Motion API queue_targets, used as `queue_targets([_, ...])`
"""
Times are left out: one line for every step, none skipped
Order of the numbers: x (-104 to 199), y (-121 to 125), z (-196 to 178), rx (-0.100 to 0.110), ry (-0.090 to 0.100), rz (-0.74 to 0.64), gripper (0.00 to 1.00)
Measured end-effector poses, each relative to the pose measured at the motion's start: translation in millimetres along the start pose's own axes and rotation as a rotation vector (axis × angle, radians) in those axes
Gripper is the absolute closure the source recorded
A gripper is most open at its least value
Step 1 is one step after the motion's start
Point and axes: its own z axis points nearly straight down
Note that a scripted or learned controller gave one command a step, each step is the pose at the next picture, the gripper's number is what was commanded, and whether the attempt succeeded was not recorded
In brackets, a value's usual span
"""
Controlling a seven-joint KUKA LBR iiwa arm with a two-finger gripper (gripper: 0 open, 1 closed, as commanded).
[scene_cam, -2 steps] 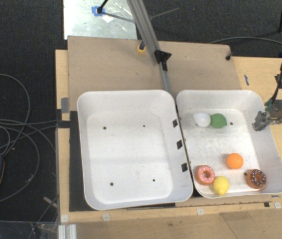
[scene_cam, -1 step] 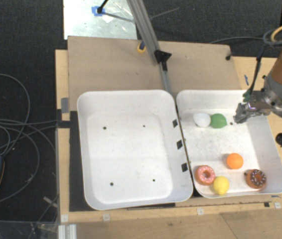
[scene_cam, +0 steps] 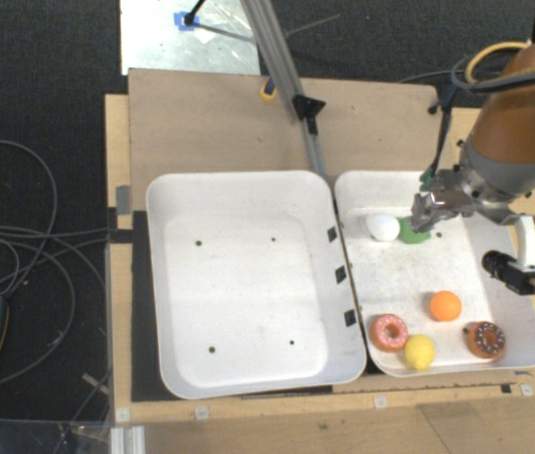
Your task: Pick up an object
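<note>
Gripper (scene_cam: 422,214) sits low in the right bin (scene_cam: 381,187), upper part of the frame's right half, right over a green object (scene_cam: 417,236) beside a white egg-shaped object (scene_cam: 383,227); finger opening can't be told, no grasp visible. Orange ball (scene_cam: 445,305), pink donut (scene_cam: 389,332), lemon (scene_cam: 420,351), chocolate donut (scene_cam: 485,340) lie along the bin's lower edge. Left bin (scene_cam: 239,282) at centre.

Arm (scene_cam: 518,121) reaching in from right, wrist angled down, gripper (scene_cam: 422,218) lowered
</note>
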Motion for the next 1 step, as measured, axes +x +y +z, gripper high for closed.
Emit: queue_targets([55.1, 14.0, 7.7, 0.000, 0.000, 0.000, 1.00])
